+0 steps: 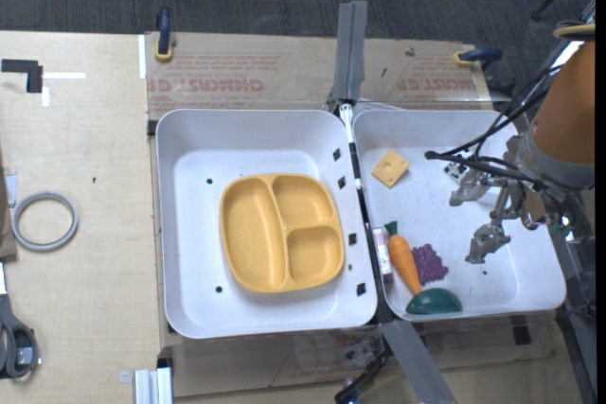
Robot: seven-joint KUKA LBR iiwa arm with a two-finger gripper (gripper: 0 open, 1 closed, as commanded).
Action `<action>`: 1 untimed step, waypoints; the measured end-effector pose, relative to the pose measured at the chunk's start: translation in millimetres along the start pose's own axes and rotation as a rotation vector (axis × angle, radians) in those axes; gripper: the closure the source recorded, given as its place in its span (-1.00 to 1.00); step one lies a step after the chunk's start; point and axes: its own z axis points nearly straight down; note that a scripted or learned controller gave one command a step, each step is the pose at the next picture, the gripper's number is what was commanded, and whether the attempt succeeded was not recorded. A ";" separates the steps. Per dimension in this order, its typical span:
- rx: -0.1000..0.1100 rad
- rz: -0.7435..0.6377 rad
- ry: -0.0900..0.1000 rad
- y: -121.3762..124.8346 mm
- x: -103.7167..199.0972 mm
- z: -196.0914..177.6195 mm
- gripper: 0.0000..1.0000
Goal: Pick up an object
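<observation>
Carrot (pixel 404 263) orange with green top, lying in right bin (pixel 530 293), pincer (pixel 478 220) open, holding nothing

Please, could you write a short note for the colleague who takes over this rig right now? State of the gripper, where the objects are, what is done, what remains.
Gripper: over the right bin, in its right half, with nothing between its fingers; open or shut cannot be judged from this view.
Objects: all in the right bin. Cheese piece near the upper left; carrot, purple grapes and a dark green piece clustered at the lower left.
Left bin: holds a yellow divided plate.
Done: nothing picked yet.
Left: move to one object, grip it and lift. The cheese lies apart from the others, so it may be the easier target.
</observation>
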 end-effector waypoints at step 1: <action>0.001 0.141 -0.010 -5.5 21.9 98.1 -1.00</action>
